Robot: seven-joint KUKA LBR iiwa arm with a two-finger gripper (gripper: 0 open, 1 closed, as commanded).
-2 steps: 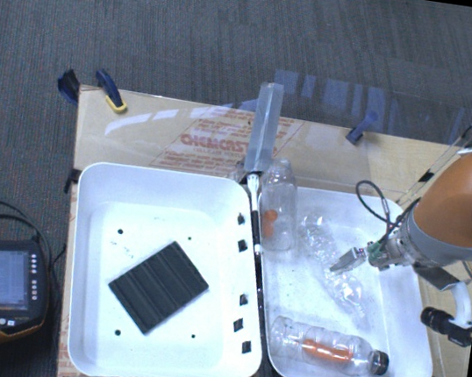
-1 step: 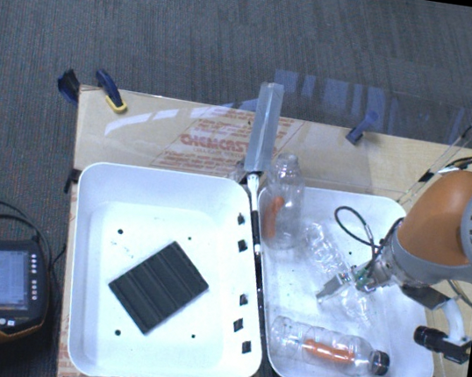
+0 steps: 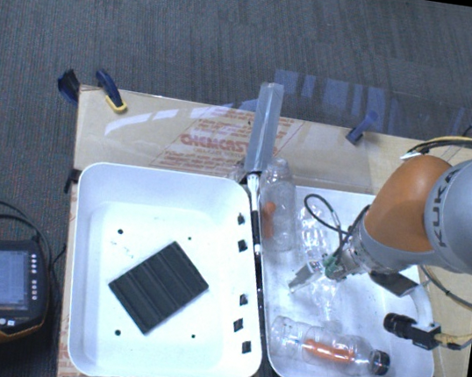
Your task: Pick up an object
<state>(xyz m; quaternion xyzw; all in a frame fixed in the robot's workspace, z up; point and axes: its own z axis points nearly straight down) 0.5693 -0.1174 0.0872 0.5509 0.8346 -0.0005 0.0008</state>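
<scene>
camera view: tool (image 3: 309, 276) (finger state unclear) over clear bottles (image 3: 317, 263) in right bin (image 3: 421, 368)

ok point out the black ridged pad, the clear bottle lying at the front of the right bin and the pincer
black ridged pad (image 3: 158, 286), camera view, middle of its ribbed top
clear bottle (image 3: 331, 347), camera view, its orange-tinted middle
pincer (image 3: 313, 273), camera view, between its fingertips

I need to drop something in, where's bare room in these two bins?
Left bin: bare floor all round the black ridged pad, widest along its far wall. Right bin: crowded with clear bottles and the gripper.
</scene>
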